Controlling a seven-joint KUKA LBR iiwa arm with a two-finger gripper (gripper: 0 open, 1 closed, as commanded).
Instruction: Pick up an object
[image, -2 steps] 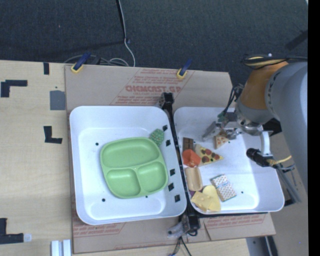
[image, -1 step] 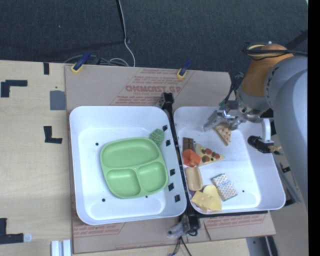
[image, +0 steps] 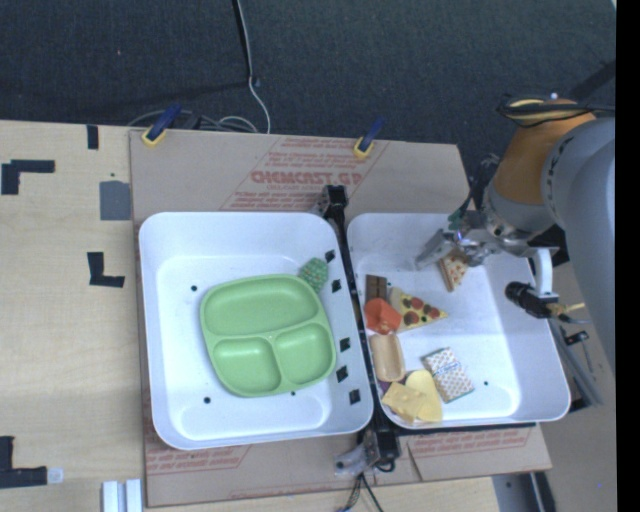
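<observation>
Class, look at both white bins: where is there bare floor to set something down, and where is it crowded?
Free: the right bin between the gripper and the checkered packet. Left bin: narrow margins around the green plate. Crowded: the right bin's left side, from the pizza slice down.

Even, fairly bright light is falling from above on the two white bins (image: 160, 330), and both are reading slightly bluish without blowing out. Inside the left bin the green divided plate (image: 267, 333) is casting only a thin, soft shadow along its lower rim. Above the bins the dark backdrop is staying dim and grainy. The whole frame is looking a little soft, and the arm (image: 560, 170) to the right of the bins is blurring at its edges.
</observation>
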